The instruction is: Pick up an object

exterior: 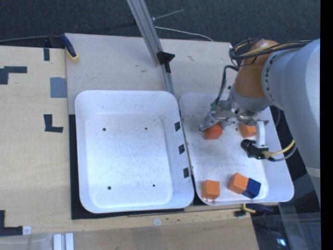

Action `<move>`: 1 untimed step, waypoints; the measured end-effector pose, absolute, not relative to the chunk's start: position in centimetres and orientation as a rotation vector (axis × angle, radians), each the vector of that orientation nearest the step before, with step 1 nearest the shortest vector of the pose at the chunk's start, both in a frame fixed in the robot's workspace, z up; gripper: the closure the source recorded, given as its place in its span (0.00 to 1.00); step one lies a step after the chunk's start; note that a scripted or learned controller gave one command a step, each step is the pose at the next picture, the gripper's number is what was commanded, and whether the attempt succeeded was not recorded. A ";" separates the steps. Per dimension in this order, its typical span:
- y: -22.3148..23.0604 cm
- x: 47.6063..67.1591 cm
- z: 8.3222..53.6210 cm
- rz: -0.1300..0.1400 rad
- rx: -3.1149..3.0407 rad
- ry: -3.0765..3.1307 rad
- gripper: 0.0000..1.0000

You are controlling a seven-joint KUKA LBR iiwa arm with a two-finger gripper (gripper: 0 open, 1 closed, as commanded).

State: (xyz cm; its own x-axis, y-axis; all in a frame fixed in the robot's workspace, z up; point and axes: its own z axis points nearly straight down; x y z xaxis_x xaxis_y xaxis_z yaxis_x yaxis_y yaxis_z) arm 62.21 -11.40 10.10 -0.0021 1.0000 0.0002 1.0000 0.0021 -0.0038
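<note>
My gripper [217, 120] hangs low over the upper part of the right bin [229, 155], under the orange wrist band. An orange block [213, 133] lies right at the gripper's tip, on its lower left side; I cannot tell whether the gripper touches or grips it. A second orange block [248, 130] sits just to the right, partly hidden by the gripper body. Near the bin's front edge lie another orange block [210, 189], an orange block [238, 183] and a blue block [252, 188] touching it.
The left bin [88, 139] stands beside the right one, their rims meeting in the middle. A slanted metal rail [148, 27] crosses the bench behind the bins. A black cable connector [252, 149] hangs from the wrist over the right bin.
</note>
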 end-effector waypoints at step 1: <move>-4.9 65.2 19.7 -0.011 -2.216 -2.233 1.00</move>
